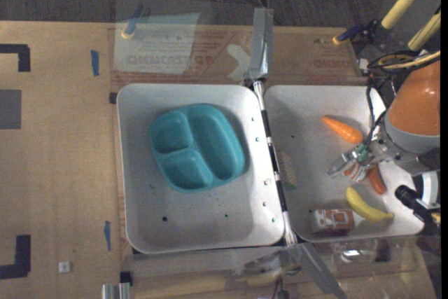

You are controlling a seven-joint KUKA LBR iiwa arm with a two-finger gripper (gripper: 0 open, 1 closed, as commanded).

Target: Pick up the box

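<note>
Item: small box [333, 220], brown and white, lying flat near the front wall of the right bin [301, 108], long axis running left to right. Beside it: banana [368, 205]. Further back: carrot [341, 129]. Gripper [348, 164]: above the bin floor, fingers spread, nothing between them. Box lies just forward and slightly left of the gripper, apart from it. Left bin [133, 150]: teal divided plate [197, 147].

Teal divided plate [198, 148] in left bin [133, 171], right bin [301, 115] holding carrot [341, 129], banana [368, 206], small box [332, 220] (near front wall), gripper [352, 164] above bin floor
</note>
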